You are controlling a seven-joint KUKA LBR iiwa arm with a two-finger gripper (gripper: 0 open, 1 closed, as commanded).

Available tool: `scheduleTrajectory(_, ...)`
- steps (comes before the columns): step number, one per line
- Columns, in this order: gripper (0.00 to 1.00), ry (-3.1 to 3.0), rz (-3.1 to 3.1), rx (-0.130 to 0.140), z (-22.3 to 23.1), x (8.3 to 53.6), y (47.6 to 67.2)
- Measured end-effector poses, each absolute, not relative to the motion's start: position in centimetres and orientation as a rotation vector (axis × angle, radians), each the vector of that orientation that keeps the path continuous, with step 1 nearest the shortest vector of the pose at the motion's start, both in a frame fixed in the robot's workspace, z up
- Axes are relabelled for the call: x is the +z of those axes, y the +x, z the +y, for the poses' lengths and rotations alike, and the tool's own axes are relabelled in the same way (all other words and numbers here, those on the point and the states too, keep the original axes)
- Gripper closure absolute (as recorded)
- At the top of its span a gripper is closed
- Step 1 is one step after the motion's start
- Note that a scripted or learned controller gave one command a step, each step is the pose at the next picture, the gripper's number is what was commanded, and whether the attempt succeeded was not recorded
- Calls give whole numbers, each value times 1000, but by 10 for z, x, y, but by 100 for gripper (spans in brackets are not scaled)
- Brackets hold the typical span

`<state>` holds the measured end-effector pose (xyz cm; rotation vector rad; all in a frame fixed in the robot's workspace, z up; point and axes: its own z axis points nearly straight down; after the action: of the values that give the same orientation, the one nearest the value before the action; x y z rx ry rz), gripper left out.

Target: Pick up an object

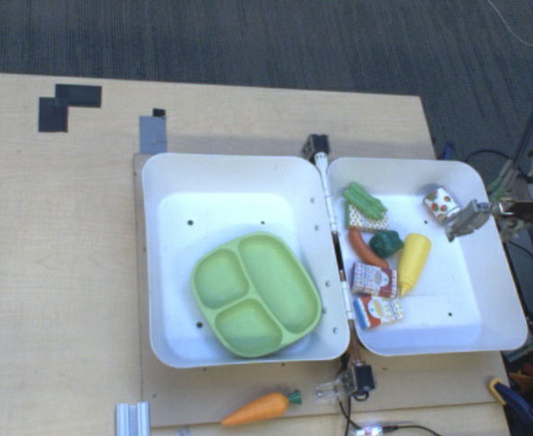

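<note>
- Bins: two shallow white bins sit side by side on a light wooden bench [57, 271]; the left bin [171, 243] and the right bin [484, 325] meet along a middle seam.
- Left bin holds a green divided plate [255, 294] with three compartments, lying toward the bin's near right part.
- Right bin holds the pickable things, mostly crowded against its left wall:
- a green leafy toy [364, 200] at the far left, lying on a small patterned card;
- an orange-red sausage [366, 247] just nearer, with a dark green toy [386, 241] touching its right side;
- a yellow bottle [412, 261] lying tilted just right of those;
- a red-and-white packet [373, 280] touching the bottle's near end, and another small packet [377, 312] nearer still;
- a small white cup with red marks [439, 204] apart from the rest, toward the far right.
- Gripper [470, 218]: it reaches in over the right bin's right rim, near the white cup but not touching it. Nothing is seen between its fingers; whether they are apart or together I cannot tell.
- Carrot [261, 409]: an orange toy carrot lies on the bench outside the bins, near the front edge.
- Dark squares [66, 107] mark the bench at the far left.
</note>
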<state>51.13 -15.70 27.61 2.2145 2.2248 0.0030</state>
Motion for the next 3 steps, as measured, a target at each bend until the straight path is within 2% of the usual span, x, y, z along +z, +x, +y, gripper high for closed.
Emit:
scheduleTrajectory(1,0,2220,2224,1,-150,130,486)
scheduleTrajectory(2,0,2209,2210,13,-115,89,491)
scheduleTrajectory(3,100,2207,2213,18,-114,101,493)
